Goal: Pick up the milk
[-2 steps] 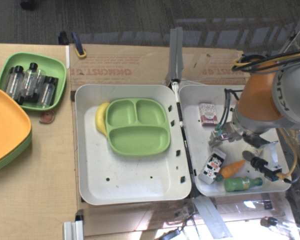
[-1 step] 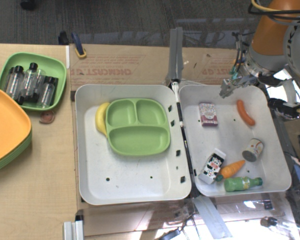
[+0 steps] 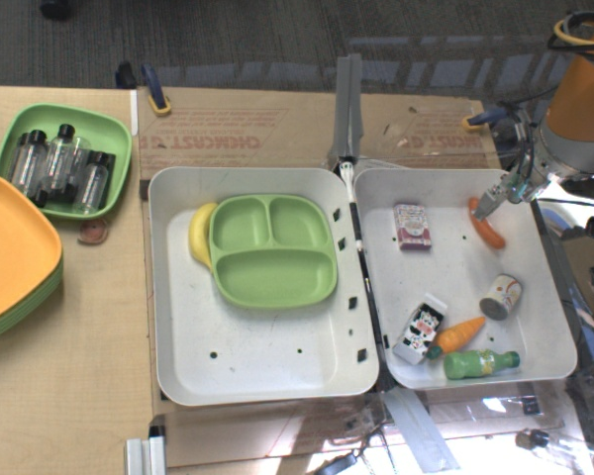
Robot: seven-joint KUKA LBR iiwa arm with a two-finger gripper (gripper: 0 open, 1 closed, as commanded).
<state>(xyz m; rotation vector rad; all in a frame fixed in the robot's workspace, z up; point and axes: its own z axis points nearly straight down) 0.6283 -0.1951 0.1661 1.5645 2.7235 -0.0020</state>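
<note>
Green bottle (image 3: 482, 363) lies at the right bin's (image 3: 564, 295) front beside a carrot (image 3: 457, 333) and milk carton (image 3: 420, 329); the claw (image 3: 495, 202), grip unclear, hovers near the far corner.

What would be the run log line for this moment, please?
task: pick up milk | gripper: over right bin's far right part | milk carton: near front wall, beside carrot | grasp: not yet

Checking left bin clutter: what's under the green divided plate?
A yellow item pokes out from under the green divided plate's left edge, in the left bin. Most of it is covered, so its identity is unclear.
</note>
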